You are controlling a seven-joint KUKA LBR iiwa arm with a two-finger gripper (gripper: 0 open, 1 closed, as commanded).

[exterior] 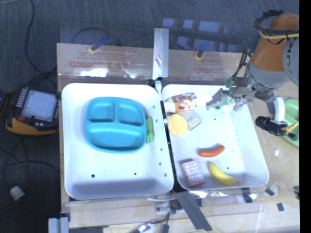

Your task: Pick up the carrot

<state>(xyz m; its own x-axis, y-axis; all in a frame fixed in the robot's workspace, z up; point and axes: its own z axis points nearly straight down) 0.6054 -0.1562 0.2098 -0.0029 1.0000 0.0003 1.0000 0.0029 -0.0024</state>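
On the bench stand two shallow white bins side by side, a left bin (73, 178) and a right bin (252, 144). In the left bin lies one blue plastic plate with three compartments (115, 124), near the middle, and one small green piece (149, 129) touches the plate's right edge, close to the bin's right wall. In the right bin I count five things. One orange carrot with a smooth long shape (211, 151) lies about in the middle of this bin, apart from the others. One yellow banana (222, 174) is near the front right corner, and one small pink patterned box (192, 173) is near the front left corner. One round yellow flat piece (177, 124) lies by the left wall, and one orange and white packet (182, 102) is near the back left corner. The two-finger gripper (224, 100) hangs over the back right part of the right bin, well apart from the carrot; it has nothing between its fingers, and how far they stand open I cannot tell.
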